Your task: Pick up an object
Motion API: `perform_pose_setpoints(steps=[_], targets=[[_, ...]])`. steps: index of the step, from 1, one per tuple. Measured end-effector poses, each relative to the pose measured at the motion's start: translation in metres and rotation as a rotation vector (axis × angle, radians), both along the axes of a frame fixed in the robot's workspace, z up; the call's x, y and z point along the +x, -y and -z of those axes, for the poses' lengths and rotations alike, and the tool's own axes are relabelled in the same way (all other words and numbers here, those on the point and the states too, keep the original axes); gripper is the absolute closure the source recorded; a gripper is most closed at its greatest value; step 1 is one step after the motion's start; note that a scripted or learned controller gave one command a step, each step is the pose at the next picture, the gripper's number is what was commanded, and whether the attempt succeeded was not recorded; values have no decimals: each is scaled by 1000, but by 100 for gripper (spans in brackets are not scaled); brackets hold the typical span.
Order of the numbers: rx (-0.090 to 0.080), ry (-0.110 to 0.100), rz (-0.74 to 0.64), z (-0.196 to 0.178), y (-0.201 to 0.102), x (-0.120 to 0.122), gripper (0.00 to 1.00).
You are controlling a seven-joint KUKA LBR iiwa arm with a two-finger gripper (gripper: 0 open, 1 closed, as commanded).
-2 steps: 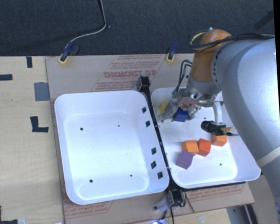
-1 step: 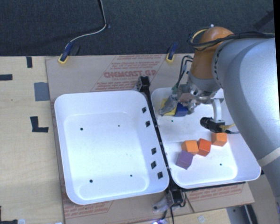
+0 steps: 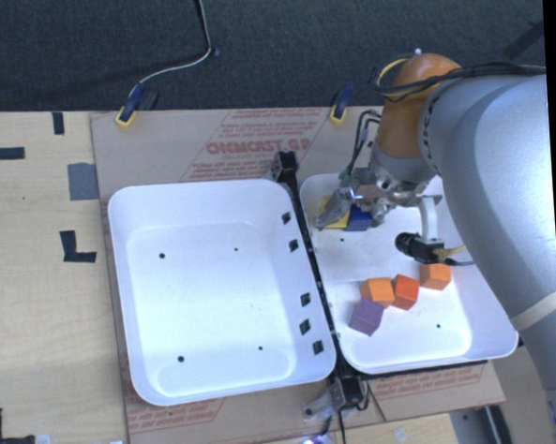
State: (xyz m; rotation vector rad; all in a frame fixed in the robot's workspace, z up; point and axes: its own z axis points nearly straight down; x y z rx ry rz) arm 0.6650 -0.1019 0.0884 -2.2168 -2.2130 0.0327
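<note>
Camera view, fixed above the surface: the tool (image 3: 359, 200) sits low over the far-left corner of the right bin (image 3: 455, 351), directly at a blue block (image 3: 359, 219) with a yellow piece (image 3: 332, 213) just beside it toward the divider. Tool opening cannot be determined; no grasp is confirmed. Three orange blocks (image 3: 406, 288) and a purple block (image 3: 366, 317) lie clustered toward the bin's near edge, well apart from the tool. The left bin (image 3: 135, 272) adjoins. Both bins rest on cardboard (image 3: 245, 148) over the wooden surface (image 3: 39, 306).
</note>
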Motion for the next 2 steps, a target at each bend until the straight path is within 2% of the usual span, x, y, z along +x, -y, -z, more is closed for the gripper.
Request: perform_pose_setpoints(steps=[1,2], targets=[[-2,-8,-1,-8,1,-2,100],[-14,30,3,-103,-63,-1,100]])
